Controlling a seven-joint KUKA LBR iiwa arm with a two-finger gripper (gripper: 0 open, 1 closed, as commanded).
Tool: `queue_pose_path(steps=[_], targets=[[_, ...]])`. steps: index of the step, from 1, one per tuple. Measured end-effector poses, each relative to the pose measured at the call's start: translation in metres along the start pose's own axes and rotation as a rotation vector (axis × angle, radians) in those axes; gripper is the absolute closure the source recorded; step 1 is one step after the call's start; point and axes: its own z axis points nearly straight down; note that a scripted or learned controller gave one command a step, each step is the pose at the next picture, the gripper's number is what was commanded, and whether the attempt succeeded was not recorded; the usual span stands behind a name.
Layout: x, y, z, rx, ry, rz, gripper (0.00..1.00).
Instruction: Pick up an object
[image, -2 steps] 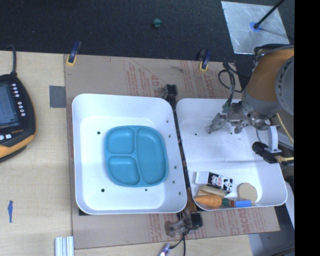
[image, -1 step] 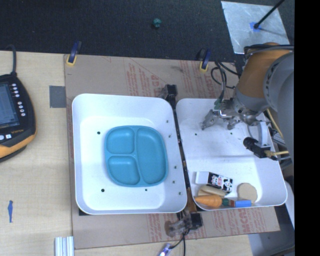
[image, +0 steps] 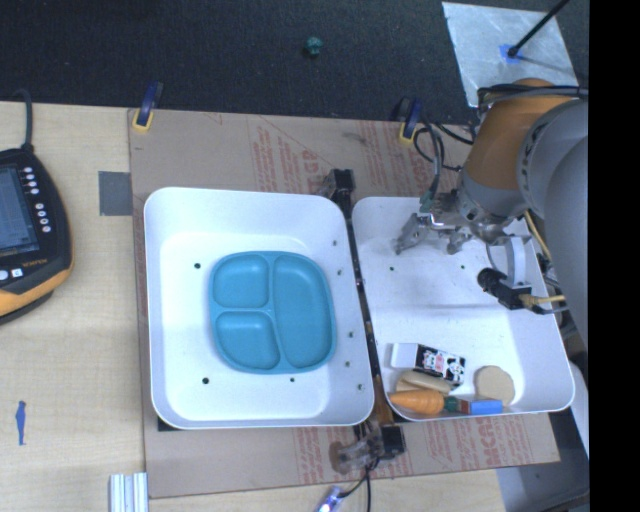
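1. The grey arm (image: 535, 150) with its orange band comes in from the right and hangs over the far end of the right bin (image: 440, 300).
2. Its gripper (image: 425, 232) sits low near that bin's far left corner, and the fingers (image: 408, 240) look splayed apart with nothing between them, though they are small and a bit hard to read.
3. The bin floor right under the gripper is bare white.
4. The things to pick are all bunched along the near edge of the right bin: a white box with a black-and-white label (image: 428, 359), a pale wooden stick (image: 425, 382) just below it, an orange carrot-like piece (image: 418, 403) against the near wall, a blue bit (image: 485, 407) beside it, and a tan round disc (image: 494, 383) toward the near right corner.
5. That cluster lies well apart from the gripper, at the opposite end of the bin.
6. Over in the left bin (image: 170, 300), a blue divided plate (image: 271, 310) lies flat in the middle.
7. At the left edge of the counter (image: 80, 380), a black and orange handheld pendant (image: 28, 235) rests.
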Motion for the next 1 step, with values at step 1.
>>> queue_pose_path(steps=[1], targets=[[0.0029,-0.0003,0.0001,0.002,0.001,0.0,0.0]])
